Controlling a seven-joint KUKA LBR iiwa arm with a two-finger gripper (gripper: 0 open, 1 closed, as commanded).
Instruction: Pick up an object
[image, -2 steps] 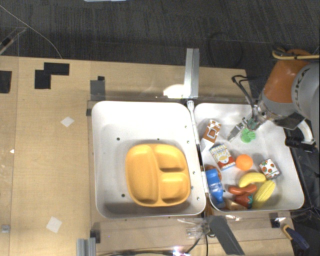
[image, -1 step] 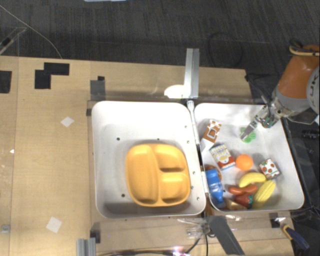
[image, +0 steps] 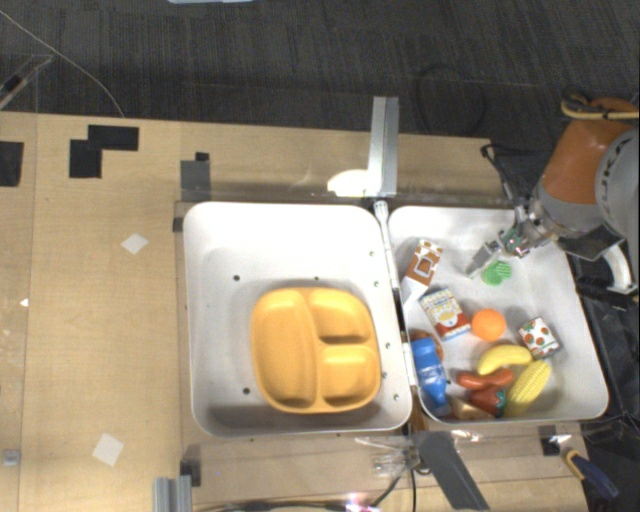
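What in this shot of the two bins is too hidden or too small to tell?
- gripper, camera view: too small to tell if it touches the green object.
- red item: partly covered by the banana and corn.
- small cartons: labels too small to read.

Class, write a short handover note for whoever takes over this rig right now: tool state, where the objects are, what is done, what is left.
Tool: low in the right bin, at its far end, right beside a small green object; grip not discernible.
Objects: toy food clustered in the right bin, including an orange, banana and corn. Yellow divided tray lies in the left bin.
Done: nothing visibly lifted.
Left: grasp one object and raise it.
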